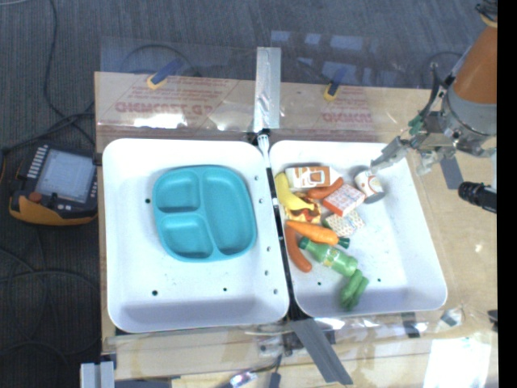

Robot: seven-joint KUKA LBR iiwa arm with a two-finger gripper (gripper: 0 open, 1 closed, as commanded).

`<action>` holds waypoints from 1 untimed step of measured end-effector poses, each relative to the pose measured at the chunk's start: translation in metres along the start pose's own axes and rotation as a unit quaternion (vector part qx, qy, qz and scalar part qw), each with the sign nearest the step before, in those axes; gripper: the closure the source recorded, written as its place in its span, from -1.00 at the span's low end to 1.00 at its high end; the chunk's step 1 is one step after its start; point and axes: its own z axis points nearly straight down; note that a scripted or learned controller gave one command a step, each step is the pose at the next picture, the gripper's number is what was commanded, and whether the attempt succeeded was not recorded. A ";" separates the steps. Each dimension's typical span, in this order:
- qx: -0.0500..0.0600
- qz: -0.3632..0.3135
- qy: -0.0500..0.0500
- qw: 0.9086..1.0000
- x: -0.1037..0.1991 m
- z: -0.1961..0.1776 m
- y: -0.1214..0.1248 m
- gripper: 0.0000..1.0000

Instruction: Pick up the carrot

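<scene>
Among the right bin's [420,241] clutter (left half), carrot [312,232] lies.

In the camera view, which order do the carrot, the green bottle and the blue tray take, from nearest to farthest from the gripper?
Measured from the gripper, near the right bin's upper right:
1. The carrot, in the middle of the right bin's pile, to the gripper's lower left.
2. The green bottle, just below the carrot, slightly farther.
3. The blue tray, in the left bin, clearly farthest.

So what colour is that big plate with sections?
Turquoise blue compartment plate, seen clearly in the camera view, left white bin.
</scene>
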 end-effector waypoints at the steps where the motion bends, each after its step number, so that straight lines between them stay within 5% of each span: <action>1: 0.001 -0.040 0.001 0.999 0.042 0.112 -0.054 -1.00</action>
